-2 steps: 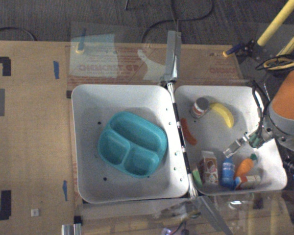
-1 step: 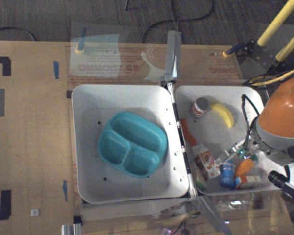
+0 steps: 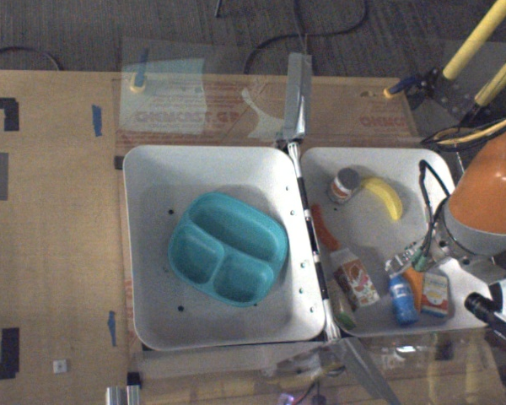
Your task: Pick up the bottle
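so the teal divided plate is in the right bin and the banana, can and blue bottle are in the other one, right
Not quite. The camera view shows the teal three-compartment plastic plate lying in the left shallow white bin, not the right one. The yellow banana, the small round can and the small blue bottle are in the other bin, the right one.
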{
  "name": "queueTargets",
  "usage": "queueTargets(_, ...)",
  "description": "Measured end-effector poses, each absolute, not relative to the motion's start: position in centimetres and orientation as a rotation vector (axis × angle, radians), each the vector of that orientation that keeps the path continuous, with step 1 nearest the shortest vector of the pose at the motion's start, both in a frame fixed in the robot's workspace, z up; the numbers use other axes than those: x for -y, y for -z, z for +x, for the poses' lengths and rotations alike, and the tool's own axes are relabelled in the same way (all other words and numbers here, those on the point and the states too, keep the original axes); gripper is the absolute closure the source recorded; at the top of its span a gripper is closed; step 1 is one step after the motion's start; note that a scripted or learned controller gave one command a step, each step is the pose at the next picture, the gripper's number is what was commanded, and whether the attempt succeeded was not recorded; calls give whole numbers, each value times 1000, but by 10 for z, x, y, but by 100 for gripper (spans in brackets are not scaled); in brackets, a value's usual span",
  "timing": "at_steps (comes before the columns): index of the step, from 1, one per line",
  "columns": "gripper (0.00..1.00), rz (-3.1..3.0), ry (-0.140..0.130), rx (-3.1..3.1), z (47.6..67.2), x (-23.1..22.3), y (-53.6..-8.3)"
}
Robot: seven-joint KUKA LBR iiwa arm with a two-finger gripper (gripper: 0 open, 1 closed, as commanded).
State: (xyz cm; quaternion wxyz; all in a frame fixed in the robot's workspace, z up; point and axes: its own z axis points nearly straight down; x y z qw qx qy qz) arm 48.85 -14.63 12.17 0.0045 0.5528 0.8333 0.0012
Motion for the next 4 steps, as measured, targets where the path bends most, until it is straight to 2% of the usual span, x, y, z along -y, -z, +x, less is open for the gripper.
queueTargets(1, 100, 1797, -1, -2567, 482, 111, -88)
queueTargets(2, 100, 2205, 3, -2239, 482, 101, -245)
queueTargets(3, 0, 2206, 3, -2239, 481, 101, -245)
queueTargets(4, 0, 2098, 3, -2338, 482, 113, -331)
